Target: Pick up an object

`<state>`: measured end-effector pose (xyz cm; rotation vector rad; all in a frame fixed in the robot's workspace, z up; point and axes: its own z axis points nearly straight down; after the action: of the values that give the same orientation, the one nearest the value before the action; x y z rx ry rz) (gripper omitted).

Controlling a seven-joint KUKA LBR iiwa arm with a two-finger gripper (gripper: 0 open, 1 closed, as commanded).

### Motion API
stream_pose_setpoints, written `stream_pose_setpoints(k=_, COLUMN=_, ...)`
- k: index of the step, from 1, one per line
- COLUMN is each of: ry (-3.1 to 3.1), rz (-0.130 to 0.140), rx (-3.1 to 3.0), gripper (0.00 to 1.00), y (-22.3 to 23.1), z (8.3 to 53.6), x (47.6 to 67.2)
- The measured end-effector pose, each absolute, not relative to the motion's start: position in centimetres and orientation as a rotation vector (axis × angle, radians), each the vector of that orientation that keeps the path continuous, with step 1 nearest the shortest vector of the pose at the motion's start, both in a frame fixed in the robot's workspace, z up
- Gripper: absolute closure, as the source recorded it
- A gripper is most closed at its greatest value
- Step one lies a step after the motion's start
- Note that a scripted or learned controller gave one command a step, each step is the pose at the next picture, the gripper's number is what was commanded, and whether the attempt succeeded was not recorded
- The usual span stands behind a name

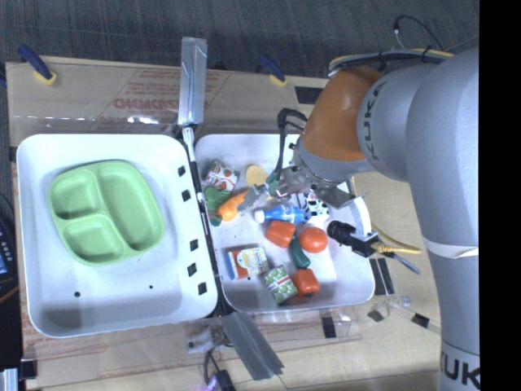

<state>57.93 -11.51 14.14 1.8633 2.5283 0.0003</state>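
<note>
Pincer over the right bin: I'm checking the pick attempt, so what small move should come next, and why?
Probably a short descent. The pincer sits among the toys in the right bin, beside the orange carrot and blue bottle, with nothing visibly between its fingers.

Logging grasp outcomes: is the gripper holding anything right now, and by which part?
Cannot be told. The gripper sits low among the toys in the right bin, beside the blue bottle, but no hold shows.

Pale wooden bench (122, 88), two shallow white bins side by side (left bin (32, 218), right bin (358, 275))
</note>
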Motion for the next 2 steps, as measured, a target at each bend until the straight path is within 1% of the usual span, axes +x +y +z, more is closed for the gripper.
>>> stream_pose_setpoints(k=1, ry=2.729, rz=0.0, rx=1.552, gripper=0.0, y=-9.0, z=19.4, x=60.6)
stream_pose_setpoints(k=2, ry=2.846, rz=-0.001, rx=1.332, gripper=0.0, y=-10.2, z=9.1, x=59.1)
